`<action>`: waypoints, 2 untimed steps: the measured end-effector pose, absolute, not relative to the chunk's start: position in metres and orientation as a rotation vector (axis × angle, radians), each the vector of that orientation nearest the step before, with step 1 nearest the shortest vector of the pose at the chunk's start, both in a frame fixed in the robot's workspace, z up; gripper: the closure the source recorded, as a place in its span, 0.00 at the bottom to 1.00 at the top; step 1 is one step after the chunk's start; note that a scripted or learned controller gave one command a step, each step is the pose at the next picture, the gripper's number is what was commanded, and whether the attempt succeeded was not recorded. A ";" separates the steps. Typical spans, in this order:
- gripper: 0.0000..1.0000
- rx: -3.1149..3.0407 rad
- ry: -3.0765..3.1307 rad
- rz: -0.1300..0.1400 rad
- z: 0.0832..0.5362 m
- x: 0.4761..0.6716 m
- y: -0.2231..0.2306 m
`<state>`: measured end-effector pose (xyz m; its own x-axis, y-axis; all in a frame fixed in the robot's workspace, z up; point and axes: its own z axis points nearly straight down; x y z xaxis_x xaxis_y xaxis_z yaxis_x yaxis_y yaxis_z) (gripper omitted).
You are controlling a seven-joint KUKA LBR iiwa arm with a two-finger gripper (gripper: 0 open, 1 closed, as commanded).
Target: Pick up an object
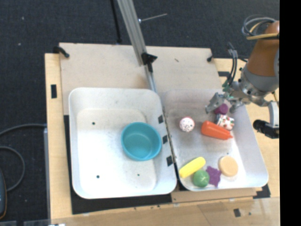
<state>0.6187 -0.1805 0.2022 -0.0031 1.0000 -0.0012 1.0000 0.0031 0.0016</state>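
The left bin [84,126] holds a blue bowl [141,141] near its right wall. In the right bin [249,159], the gripper [221,106] sits by the far edge, its fingers closed on a purple object [221,109]. Just beside lies an orange carrot [216,130]. A yellow piece [192,167], a green ball [201,178] and a tan disc [228,166] are at the near edge.
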 end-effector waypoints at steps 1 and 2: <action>0.00 2.216 2.224 0.000 0.202 0.619 -0.181; 0.00 2.215 2.229 -0.004 0.155 0.626 -0.176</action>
<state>0.6259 -0.1761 0.1547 -0.0060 1.0000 -0.0016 1.0000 0.0060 -0.0024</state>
